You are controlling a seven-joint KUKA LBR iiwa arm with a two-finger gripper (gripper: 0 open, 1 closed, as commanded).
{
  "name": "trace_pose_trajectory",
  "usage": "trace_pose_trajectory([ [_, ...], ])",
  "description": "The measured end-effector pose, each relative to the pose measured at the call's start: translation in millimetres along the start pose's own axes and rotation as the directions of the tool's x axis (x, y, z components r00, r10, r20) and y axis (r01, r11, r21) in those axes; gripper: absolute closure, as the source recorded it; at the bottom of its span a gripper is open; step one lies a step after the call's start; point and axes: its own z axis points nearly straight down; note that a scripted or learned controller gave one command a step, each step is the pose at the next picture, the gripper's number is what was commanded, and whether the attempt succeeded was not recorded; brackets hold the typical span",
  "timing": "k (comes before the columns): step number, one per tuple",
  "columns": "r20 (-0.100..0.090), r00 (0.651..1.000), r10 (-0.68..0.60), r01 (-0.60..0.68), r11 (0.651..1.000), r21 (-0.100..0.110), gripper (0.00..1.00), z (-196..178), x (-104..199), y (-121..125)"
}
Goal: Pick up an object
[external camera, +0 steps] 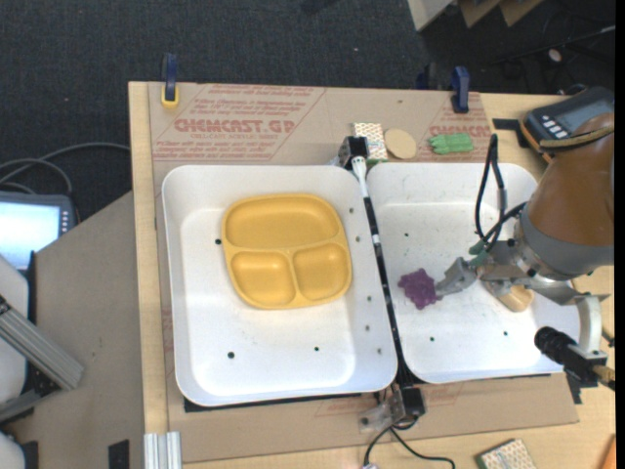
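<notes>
A small purple lumpy object [418,288] lies in the right white bin [439,355], near its left wall. My gripper [457,277] is low in that bin, just to the right of the purple object and pointing at it. Nothing shows held in it. A tan block-like piece [515,297] lies to the gripper's right, partly under the wrist. The grey arm with its orange band [576,203] covers the bin's right side.
The left bin [195,340] holds a yellow three-compartment plate [287,249]. A tan disc [399,144] and a green item [451,144] rest on the board behind the bins. A black cable [483,198] hangs over the right bin.
</notes>
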Motion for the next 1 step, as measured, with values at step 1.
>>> trace_pose_trajectory([
  [1, -0.001, 1.000, -0.007, 0.007, 1.000, -0.001, 0.00, 75.0, -1.4, 63.9],
])
